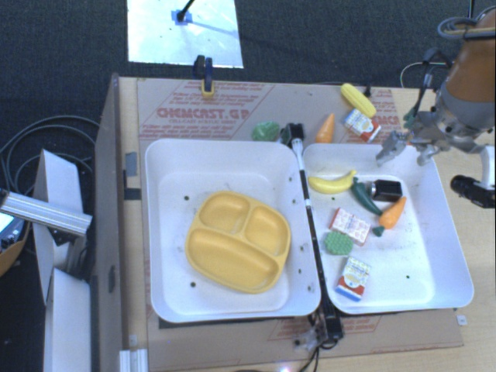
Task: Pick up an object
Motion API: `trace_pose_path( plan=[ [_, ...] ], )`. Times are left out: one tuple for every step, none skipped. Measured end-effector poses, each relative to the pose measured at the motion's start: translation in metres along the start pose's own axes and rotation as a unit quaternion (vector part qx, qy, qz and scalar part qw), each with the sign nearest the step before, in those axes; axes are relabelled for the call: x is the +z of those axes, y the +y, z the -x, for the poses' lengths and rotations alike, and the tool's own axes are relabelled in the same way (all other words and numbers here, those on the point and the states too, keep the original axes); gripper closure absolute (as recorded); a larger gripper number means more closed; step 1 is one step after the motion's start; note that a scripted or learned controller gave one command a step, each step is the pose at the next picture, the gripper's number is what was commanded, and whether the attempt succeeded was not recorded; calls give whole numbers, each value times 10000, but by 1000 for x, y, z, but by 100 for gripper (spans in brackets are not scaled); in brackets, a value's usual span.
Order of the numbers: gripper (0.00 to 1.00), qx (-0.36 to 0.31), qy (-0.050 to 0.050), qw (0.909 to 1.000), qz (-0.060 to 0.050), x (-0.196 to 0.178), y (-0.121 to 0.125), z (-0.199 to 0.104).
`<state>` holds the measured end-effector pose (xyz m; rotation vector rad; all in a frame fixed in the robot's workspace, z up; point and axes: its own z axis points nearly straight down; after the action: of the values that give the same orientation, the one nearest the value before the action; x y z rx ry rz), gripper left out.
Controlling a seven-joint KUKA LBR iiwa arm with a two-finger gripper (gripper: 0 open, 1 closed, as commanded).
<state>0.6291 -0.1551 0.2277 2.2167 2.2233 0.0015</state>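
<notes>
My gripper [406, 150] hangs over the far right corner of the right bin [446, 273]. Its two fingers are spread open and nothing sits between them. Below and to its left, inside that bin, lie a yellow banana [332, 182], a dark green vegetable [364, 198], a black block [387, 188] and an orange carrot [392, 212]. Nearer the front are a red-and-white packet [350, 225], a green round piece [338, 243] and a small carton [353, 278].
The left bin [167, 200] holds a yellow divided plate [237, 240]. Behind the bins on the cardboard lie a second banana [358, 99], a small carrot [326, 128], a little box [362, 124] and a green item [266, 131]. Cables trail at the left.
</notes>
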Motion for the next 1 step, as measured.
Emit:
trace_pose_path(
  plan=[
    [0,-7,-6,10000,62,124,18,-30]
  ],
)
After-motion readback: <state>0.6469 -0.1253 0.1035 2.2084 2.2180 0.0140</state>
